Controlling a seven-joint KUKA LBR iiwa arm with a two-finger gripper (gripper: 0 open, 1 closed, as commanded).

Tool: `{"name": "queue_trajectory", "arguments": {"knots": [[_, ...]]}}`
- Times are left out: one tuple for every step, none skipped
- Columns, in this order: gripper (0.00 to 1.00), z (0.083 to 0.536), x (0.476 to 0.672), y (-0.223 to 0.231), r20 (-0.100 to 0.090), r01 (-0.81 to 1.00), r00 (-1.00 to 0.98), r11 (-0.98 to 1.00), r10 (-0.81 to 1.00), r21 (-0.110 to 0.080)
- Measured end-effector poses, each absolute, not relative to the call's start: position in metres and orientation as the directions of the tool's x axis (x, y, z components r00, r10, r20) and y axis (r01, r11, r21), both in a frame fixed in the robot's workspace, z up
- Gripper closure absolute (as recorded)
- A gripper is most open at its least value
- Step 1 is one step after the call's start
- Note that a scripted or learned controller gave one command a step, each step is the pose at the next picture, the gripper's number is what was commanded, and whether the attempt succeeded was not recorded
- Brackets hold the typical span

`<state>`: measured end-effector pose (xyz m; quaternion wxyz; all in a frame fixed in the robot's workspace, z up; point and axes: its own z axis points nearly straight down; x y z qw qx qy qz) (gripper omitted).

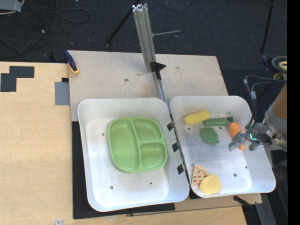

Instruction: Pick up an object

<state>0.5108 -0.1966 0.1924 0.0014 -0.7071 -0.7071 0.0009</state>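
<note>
My gripper [243,144] hangs over the right side of the right bin [234,172], coming in from the right edge. Its two fingers stand apart, open, and nothing is clearly held between them. An orange carrot [234,128] lies just up and left of the fingertips, close to them. Further left lie a green leaf piece [209,135], a yellow corn cob [197,117] and a dark green stick-shaped item [216,122]. At the bin's front lie a waffle wedge [199,174] and a yellow lump [210,184].
The left bin [93,182] holds a light green divided plate [138,143]. A metal post [145,36] rises behind the bins, where they meet. Black clips [174,146] sit along the shared wall. A light wooden tabletop [33,149] lies to the left.
</note>
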Motion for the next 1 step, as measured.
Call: {"name": "queue_trajectory", "arguments": {"knots": [[0.00,0.1933,0.5114,-0.1968,0.000,1.000,0.000,0.000,1.000,-0.001]]}}
